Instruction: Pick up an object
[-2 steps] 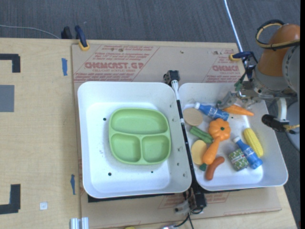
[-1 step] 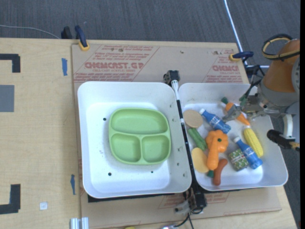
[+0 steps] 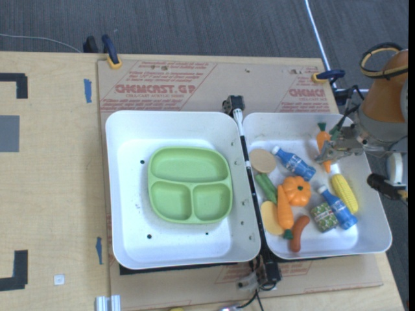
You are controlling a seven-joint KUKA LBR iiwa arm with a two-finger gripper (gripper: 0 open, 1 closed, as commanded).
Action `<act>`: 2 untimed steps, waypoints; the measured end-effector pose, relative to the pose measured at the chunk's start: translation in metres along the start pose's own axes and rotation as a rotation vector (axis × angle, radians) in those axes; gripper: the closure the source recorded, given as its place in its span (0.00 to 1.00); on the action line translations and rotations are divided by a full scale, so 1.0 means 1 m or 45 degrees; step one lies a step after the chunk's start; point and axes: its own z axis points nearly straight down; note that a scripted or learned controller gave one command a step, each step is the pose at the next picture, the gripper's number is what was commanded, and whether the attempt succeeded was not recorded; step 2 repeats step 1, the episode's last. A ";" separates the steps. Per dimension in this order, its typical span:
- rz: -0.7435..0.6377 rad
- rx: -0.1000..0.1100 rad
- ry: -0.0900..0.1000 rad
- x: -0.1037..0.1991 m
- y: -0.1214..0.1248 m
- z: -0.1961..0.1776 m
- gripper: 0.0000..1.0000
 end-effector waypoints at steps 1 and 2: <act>0.000 0.006 0.002 0.078 -0.007 -0.084 1.00; 0.000 0.006 0.002 0.078 -0.007 -0.084 1.00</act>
